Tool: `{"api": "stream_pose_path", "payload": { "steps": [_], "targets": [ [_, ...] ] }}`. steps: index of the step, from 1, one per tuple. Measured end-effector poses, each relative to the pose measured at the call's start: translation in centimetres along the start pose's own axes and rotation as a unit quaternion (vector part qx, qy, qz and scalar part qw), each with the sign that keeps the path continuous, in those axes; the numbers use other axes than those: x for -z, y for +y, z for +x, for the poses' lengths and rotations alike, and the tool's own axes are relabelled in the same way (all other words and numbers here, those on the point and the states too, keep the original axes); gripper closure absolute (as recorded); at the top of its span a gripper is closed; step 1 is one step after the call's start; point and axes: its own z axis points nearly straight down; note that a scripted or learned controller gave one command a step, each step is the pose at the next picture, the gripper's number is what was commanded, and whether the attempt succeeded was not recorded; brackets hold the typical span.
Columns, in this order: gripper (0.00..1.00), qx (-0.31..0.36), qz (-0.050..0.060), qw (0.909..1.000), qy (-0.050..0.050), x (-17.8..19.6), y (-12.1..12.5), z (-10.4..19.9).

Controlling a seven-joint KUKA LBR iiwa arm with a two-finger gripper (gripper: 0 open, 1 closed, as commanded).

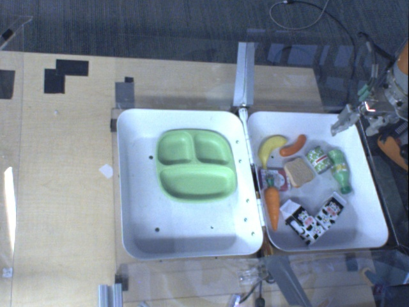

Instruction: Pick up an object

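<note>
Gripper hovers at the right bin's far right corner; finger state cannot be told. Risk: crowded toys, so a descent beside the green bottle may nudge neighbours or close on nothing.

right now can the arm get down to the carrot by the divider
Probably yes. The carrot lies uncovered at the right bin's left wall, nothing on top; the gripper hangs over the far right corner. The wall may crowd the jaws.
</note>
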Motion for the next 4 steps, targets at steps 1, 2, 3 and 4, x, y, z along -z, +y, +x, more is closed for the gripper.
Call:
{"api": "stream_pose_path", "payload": {
  "steps": [1,2,3,4],
  "targets": [
    [0.00,0.107,-0.001,0.9942,0.000,-15.8,3.2,4.5],
    [0.00,0.101,0.004,0.9949,0.000,-18.9,7.0,4.8],
    [1.00,0.103,0.004,0.9947,0.002,-17.7,7.1,5.1],
    [1.00,0.110,-0.002,0.9939,0.000,-3.3,7.2,10.0]
  ]
}}
